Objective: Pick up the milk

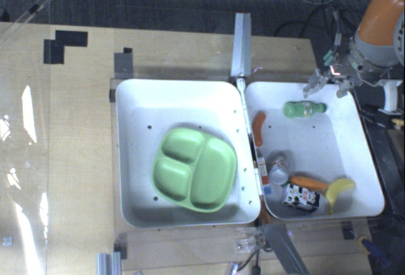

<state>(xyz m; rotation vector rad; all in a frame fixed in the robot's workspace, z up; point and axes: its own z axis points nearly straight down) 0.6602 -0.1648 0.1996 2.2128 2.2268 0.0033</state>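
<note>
The milk (301,197) is a small black-and-white carton lying at the front of the right bin (354,141), just below an orange carrot (309,183). My gripper (329,86) hangs over the back edge of that bin, far behind the milk and just above a green bottle (304,109). Its two fingers are spread apart with nothing between them.
Beside the milk are a yellow banana (337,190) to its right and a silver can (278,170) to its left. A red sausage (259,128) lies along the right bin's left wall. The left bin (133,141) holds a green divided plate (195,169).
</note>
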